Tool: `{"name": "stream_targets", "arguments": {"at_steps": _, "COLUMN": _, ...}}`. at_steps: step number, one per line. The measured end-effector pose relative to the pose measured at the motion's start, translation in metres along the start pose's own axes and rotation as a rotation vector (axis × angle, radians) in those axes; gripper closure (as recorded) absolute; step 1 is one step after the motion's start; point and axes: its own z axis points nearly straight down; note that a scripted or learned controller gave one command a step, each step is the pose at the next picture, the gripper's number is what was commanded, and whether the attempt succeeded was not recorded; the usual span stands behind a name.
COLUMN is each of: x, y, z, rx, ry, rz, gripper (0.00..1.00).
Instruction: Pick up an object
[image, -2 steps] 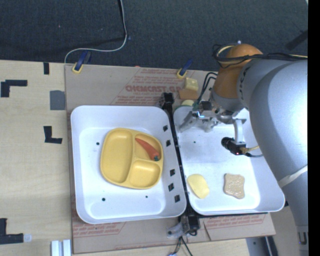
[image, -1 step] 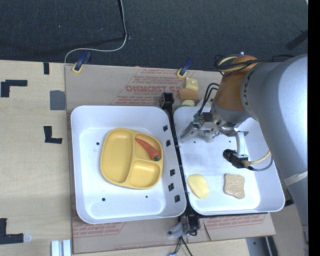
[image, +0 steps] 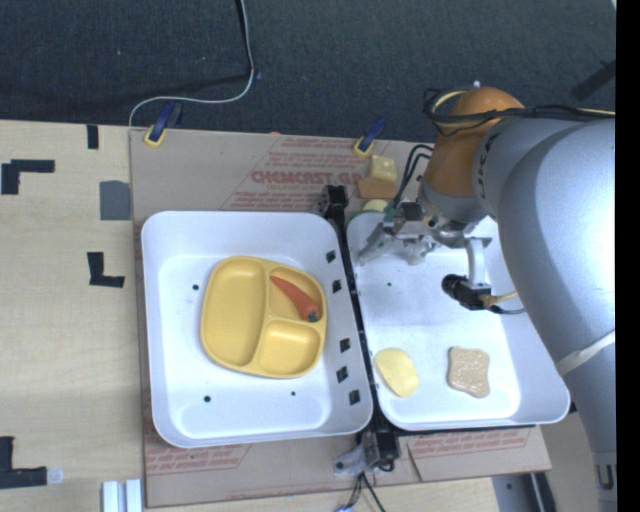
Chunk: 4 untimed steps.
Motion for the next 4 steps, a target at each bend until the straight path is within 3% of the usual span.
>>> {"name": "stream_targets", "arguments": {"at_steps": 1, "x": 0.004, "y": -0.053, "z": -0.001, "rx": -0.001, "ry": 0.000, "rz": 0.005, "gripper": 0.00}}
{"name": "stream_targets", "arguments": {"at_steps": 2, "x": -0.005, "y": -0.007, "z": -0.013, "rx": -0.007, "ry": 0.001, "rz": 0.001, "gripper": 0.00}}
{"name": "stream_targets", "arguments": {"at_steps": 3, "x": 0.001, "y": -0.034, "z": 0.000, "rx": -0.002, "ry": 0.000, "rz": 0.004, "gripper": 0.00}}
{"name": "stream_targets", "arguments": {"at_steps": 4, "x": -0.008, "y": 0.000, "z": 0.000, "rx": -0.005, "ry": 0.001, "rz": 0.001, "gripper": 0.00}}
